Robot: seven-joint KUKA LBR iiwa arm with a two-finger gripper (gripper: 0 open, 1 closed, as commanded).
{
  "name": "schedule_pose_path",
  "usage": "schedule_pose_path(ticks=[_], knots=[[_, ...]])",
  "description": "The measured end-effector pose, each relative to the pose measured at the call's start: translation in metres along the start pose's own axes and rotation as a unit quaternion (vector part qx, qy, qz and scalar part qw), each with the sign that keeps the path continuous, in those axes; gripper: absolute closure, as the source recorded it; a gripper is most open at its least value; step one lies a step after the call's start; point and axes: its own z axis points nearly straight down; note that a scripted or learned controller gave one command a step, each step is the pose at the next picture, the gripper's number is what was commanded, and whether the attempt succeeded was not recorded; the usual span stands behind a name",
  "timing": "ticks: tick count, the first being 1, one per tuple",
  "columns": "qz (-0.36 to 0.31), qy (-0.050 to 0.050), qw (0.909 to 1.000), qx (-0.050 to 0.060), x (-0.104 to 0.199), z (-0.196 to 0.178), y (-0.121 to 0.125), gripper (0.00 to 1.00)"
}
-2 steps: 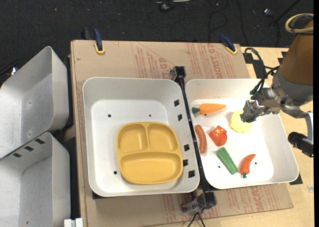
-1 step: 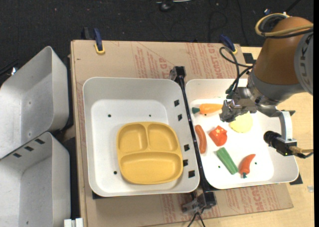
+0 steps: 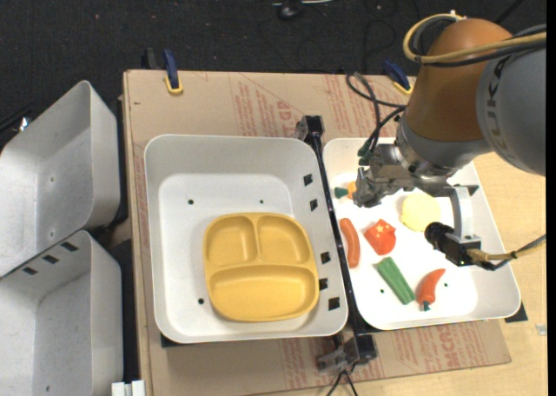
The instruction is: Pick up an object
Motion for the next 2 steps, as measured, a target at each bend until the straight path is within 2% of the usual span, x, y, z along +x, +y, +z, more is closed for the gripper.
schedule_pose_path(ticks=[1,2], knots=[[0.0,0.0,1.0,0.002,0.057,0.016,0.002,1.0],[0.0,0.0,1.0,0.0,0.114,0.02,0.017,1.0]])
